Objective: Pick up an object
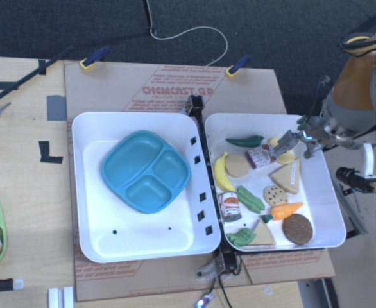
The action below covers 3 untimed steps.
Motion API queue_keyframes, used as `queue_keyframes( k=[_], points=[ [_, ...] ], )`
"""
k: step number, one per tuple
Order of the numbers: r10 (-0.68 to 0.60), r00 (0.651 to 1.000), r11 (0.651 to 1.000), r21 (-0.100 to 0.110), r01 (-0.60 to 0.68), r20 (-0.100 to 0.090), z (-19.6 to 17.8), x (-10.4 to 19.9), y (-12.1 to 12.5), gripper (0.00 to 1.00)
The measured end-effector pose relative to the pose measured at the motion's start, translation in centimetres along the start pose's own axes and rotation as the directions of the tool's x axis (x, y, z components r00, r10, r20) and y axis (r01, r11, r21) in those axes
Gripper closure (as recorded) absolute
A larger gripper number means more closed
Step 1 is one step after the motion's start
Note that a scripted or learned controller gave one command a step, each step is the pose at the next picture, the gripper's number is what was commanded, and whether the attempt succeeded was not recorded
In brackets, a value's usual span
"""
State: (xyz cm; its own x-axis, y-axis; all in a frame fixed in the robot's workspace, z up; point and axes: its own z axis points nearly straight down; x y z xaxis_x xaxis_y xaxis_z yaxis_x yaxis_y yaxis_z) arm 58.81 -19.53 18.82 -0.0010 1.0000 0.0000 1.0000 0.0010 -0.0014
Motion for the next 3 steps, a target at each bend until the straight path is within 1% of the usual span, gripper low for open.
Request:
queue_keyframes(
  k=[1,2,3],
  points=[
    [-0.002,1.0,1.0,0.002,0.002,0.0,3.6,1.7,2.0,0.0],
    [-0.001,1.0,1.0,-0.006,0.001,0.006,10.0,4.3,4.7,0.0],
    [-0.002,1.0,1.0,-0.015,0.002,0.006,8.3,4.3,4.9,1.0]
  ],
)
